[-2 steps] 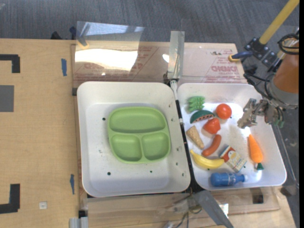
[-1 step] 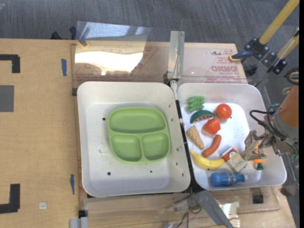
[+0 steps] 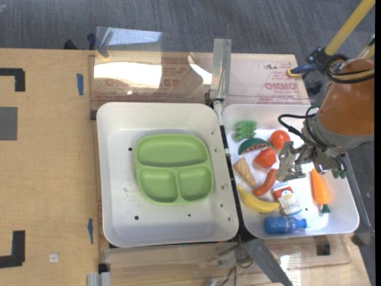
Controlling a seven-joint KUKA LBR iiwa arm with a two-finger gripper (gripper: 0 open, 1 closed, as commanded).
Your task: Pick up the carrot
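Observation:
The carrot (image 3: 320, 188) is orange with a small green top and lies lengthwise near the right wall of the right bin (image 3: 345, 219). My gripper (image 3: 291, 164) hangs over the middle of that bin, just left of the carrot and apart from it. It is open, with nothing between its fingers. The grey arm with its orange band (image 3: 351, 100) comes in from the upper right and hides the bin's far right corner.
Around the gripper lie a tomato (image 3: 280, 138), a red pepper (image 3: 266, 157), a sausage (image 3: 265, 183), a banana (image 3: 257, 200), a small white bottle (image 3: 289, 201), a blue bottle (image 3: 284, 224), broccoli (image 3: 245, 128) and a cone (image 3: 244, 171). The left bin (image 3: 113, 177) holds a green divided plate (image 3: 174, 167).

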